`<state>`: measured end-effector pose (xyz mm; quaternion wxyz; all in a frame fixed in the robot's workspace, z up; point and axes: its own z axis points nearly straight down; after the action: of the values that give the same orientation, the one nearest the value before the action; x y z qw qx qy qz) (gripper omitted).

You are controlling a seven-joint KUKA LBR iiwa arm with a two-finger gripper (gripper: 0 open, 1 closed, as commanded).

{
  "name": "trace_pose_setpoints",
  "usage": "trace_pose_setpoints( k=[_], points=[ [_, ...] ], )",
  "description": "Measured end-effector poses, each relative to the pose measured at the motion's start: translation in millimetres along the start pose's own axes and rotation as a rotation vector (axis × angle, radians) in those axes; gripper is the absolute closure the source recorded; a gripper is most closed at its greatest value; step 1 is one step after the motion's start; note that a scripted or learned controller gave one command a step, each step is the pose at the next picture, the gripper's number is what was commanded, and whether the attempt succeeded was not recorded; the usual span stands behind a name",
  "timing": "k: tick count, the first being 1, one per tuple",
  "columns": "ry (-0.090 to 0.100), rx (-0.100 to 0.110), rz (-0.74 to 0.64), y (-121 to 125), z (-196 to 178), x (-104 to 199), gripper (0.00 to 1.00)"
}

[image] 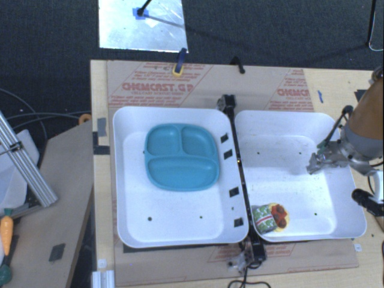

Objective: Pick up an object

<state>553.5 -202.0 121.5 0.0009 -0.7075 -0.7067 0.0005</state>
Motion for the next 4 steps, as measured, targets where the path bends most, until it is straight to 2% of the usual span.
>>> trace_pose_setpoints(
  k=[1,2,3,4],
  points=[
    [0.002,-0.007,-0.014,35.8,-17.1,91.0,1.00],
    [0.001,0.001,-0.006,-6.5,-3.8,120.6,1.00],
    [-0.006,-0.016,-0.001,49.6,-90.2,64.0,1.00],
    [0.003,0.005,-0.003,-23.1,-56.2,100.4,1.00]
  ],
)
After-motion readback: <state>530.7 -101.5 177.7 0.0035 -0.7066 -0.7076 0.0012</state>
